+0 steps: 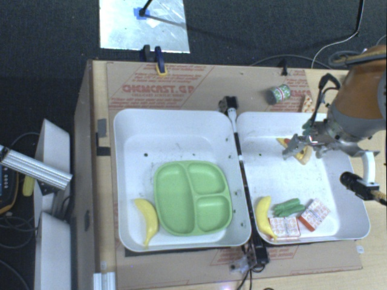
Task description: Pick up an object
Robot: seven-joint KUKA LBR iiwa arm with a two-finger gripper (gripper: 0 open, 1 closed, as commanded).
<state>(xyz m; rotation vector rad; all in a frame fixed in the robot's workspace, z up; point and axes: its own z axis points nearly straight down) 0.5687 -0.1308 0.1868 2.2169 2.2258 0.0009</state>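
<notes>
The arm [363,95] reached in from the right, its orange band above the grey wrist, and the gripper [297,148] hung low over the right bin [344,222], near that bin's back wall. Whether the jaws were apart or together could not be told at that angle. A small yellow-and-tan piece [302,154] sat right at the gripper's tip; held or merely lying beneath it, hard to say.

Along the right bin's front edge lay a banana [263,215], a green vegetable [286,207] just beside it, and two red-and-white packets [284,226] [314,215] touching that cluster.

In the left bin [139,132] sat a green divided plate [193,197], with a second banana [147,220] against its left side.

On the worktop [157,89] behind the right bin rested a small can [280,93].
</notes>
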